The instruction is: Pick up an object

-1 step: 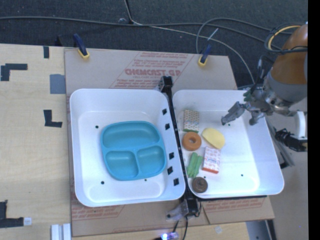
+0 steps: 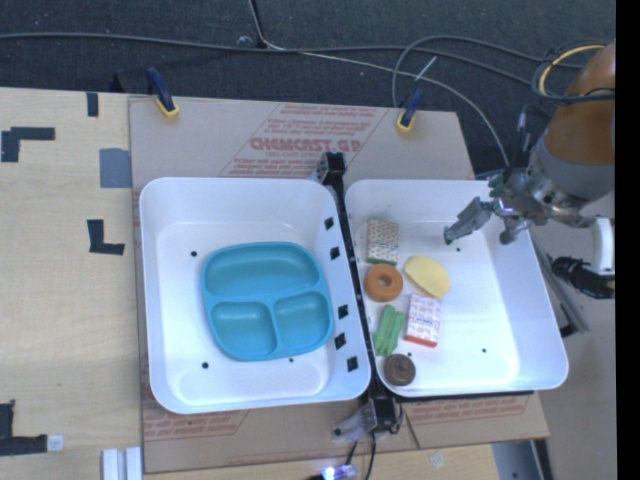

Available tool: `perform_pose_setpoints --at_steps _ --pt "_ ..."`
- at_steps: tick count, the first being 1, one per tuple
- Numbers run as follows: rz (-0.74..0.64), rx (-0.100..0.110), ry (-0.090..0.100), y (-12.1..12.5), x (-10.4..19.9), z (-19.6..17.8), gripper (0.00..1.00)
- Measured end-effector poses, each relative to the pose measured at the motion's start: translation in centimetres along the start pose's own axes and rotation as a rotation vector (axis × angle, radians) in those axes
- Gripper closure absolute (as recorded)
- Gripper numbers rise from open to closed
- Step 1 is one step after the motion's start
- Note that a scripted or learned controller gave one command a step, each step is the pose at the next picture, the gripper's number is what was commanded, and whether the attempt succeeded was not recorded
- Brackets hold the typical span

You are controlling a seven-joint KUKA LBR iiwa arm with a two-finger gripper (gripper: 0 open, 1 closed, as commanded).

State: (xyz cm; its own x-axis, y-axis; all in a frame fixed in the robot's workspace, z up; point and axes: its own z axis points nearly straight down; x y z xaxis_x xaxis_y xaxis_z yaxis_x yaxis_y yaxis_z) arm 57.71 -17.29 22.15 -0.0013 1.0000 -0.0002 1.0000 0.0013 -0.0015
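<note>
the gripper (image 2: 487,220) hangs above the right bin (image 2: 520,318), its thin dark fingers spread and holding nothing. below and left of it lie a round glazed doughnut (image 2: 383,283), a smooth yellow lump (image 2: 428,275), a speckled block (image 2: 382,239), a red-printed packet (image 2: 423,321), a green pod (image 2: 388,329) and a brown disc (image 2: 400,369). a moulded blue tray (image 2: 267,300) fills the left bin (image 2: 170,268).

bench (image 2: 60,298) | cardboard sheet (image 2: 300,138) | left bin (image 2: 165,268), right bin (image 2: 520,308) on it
</note>
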Motion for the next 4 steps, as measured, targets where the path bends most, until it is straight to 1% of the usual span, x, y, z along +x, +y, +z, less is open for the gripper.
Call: perform_pose_setpoints --at_steps 1,2,3,4 --pt "-0.001 0.004 0.001 0.7 0.7 5.5 0.0" --pt "0.0 0.004 0.0 1.0 0.3 10.2 0.0" --pt "0.0 -0.001 -0.001 1.1 0.4 13.8 0.0" --pt "-0.002 -0.01 -0.002 1.3 0.4 12.3 1.0"
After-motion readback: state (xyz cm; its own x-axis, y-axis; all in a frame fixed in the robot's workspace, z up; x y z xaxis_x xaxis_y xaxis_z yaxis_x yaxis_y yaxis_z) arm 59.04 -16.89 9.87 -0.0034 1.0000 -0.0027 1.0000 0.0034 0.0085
